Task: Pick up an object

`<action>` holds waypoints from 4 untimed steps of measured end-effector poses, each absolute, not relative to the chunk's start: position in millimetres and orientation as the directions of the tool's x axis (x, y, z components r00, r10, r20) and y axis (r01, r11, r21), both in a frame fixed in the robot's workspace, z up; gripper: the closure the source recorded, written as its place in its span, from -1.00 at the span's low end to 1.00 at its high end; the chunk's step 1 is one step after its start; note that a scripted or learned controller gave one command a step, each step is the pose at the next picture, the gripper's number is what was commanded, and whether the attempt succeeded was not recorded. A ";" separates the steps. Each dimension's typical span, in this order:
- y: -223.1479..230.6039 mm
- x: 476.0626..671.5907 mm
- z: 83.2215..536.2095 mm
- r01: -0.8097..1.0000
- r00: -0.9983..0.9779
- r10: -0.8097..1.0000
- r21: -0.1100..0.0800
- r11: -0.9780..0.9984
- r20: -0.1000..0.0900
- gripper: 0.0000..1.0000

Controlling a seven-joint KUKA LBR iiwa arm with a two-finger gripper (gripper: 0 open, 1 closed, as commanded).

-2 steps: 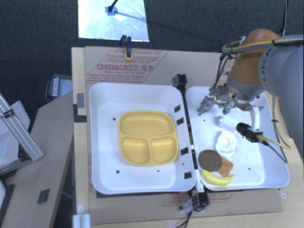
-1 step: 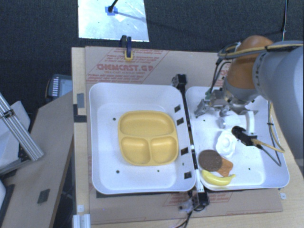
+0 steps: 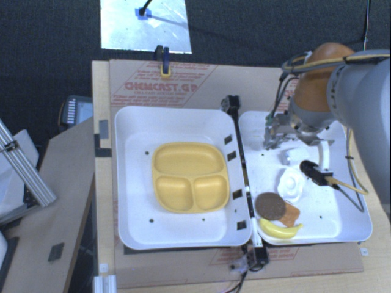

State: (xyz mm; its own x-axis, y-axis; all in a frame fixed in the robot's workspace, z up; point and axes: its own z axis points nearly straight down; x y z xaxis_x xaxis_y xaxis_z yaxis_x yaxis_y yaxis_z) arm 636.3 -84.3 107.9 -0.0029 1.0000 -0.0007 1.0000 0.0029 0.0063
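In the right bin [image 3: 348, 224], several things lie near the front left corner: a white lumpy object [image 3: 291, 185], a round brown disc [image 3: 270, 206], a small orange piece [image 3: 291, 213] and a yellow banana [image 3: 280, 229]. My gripper [image 3: 273, 140] hangs over the back left part of this bin, behind the white object and apart from it. Nothing shows in its grasp. A small grey piece [image 3: 285, 159] sits on the bin floor just in front of the gripper.
The left bin [image 3: 131, 182] holds a yellow divided plate [image 3: 188, 177] at its middle. A black divider strip [image 3: 238, 163] runs between the two bins. The grey arm with its orange band [image 3: 317, 84] reaches in from the right, above the right bin's back.
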 end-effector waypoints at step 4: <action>-55.7 623.9 263.4 1.000 -0.008 1.000 0.002 0.008 0.001 1.00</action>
